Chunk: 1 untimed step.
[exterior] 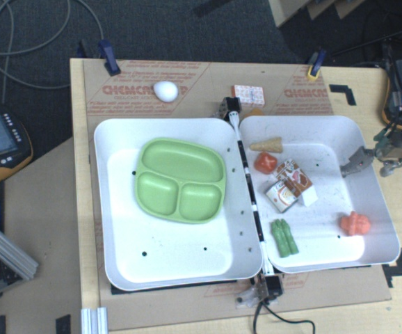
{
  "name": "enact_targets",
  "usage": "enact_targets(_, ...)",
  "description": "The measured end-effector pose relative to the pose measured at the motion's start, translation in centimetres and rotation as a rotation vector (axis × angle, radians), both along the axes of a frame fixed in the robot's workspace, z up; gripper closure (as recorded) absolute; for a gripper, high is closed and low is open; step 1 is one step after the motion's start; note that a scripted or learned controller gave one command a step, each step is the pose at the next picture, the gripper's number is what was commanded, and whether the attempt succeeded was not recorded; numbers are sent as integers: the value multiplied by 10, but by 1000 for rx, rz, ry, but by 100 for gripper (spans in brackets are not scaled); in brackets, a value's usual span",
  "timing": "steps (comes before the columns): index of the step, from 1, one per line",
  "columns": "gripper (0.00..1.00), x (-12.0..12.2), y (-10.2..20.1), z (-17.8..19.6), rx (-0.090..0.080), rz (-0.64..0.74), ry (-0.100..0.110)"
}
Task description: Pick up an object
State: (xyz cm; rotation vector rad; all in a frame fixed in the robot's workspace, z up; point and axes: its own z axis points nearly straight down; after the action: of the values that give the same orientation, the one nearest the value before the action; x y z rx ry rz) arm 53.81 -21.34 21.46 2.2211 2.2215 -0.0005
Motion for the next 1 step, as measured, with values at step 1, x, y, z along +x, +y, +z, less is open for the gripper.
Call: enact_targets(1, 0, -34, -7, -120, 4, 3, -1)
